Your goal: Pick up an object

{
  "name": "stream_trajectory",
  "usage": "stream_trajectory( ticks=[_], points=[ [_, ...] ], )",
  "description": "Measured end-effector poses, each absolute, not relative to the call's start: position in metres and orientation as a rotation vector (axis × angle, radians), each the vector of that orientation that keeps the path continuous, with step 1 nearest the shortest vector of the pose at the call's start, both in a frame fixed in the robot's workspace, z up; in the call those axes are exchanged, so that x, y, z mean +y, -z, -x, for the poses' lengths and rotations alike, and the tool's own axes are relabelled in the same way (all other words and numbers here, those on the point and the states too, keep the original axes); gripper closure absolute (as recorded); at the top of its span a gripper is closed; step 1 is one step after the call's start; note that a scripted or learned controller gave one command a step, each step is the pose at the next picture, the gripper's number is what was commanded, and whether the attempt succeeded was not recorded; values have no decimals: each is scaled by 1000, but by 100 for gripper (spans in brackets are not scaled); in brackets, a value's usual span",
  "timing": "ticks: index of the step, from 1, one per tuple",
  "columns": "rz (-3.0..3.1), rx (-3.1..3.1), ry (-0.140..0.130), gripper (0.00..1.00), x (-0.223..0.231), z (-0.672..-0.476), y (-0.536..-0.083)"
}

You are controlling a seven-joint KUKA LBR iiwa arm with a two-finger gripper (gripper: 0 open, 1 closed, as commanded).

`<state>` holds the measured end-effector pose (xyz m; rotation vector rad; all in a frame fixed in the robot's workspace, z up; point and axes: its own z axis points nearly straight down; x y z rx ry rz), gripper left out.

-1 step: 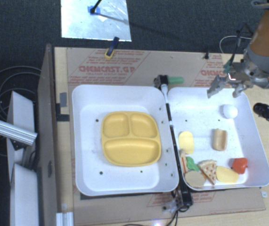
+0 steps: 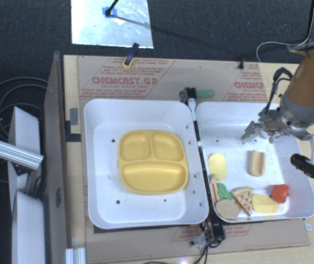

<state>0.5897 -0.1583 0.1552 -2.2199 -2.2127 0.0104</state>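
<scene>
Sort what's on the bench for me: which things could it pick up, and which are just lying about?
Pickable, all in the right white bin:
- pale yellow oval piece
- tan bread-roll piece
- red rounded piece
- yellow wedge
- pizza-slice toy

The hand is above this bin.

Lying about:
- yellow three-compartment plastic plate in the left white bin

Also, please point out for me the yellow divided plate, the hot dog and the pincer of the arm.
yellow divided plate (image 2: 153, 161): camera view, on the ridge between its compartments.
hot dog (image 2: 256, 163): camera view, on the middle of the bun.
pincer (image 2: 259, 131): camera view, midway between its fingertips.
</scene>
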Motion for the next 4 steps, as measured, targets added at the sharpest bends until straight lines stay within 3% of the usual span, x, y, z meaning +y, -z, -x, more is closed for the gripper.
stream_trajectory(
  ticks=[1, 2, 3, 4],
  points=[
    [2223, -2215, -4, 0, -186, -537, -117],
    [2216, -2228, 2, 0, -172, -560, -83],
    [2219, -2228, 4, 100, -173, -560, -95],
    [2210, -2244, 17, 100, -68, -600, -191]
  ],
)
